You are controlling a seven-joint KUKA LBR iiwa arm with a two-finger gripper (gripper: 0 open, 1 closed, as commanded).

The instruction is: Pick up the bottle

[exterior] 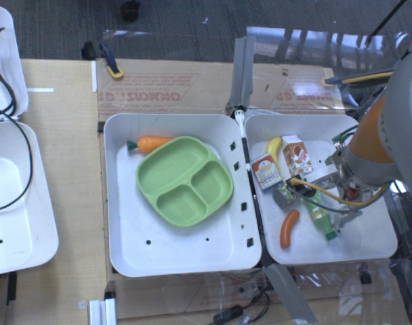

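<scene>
The bottle (321, 218) is green and lies on its side in the right bin (368, 249), slanting toward the front right, with its cap end near the bin's front. My gripper (343, 196) hangs low over the bin just above and to the right of the bottle, below the grey arm with its orange band (372, 137). A yellow cable loops across the gripper and partly hides it. I see nothing lifted off the bin floor.
Close to the bottle lie an orange-red sausage (288, 228), two small cartons (266, 170) (297, 158) and a banana (274, 145). The left bin (125, 249) holds a green divided plate (184, 180) and a carrot (152, 143).
</scene>
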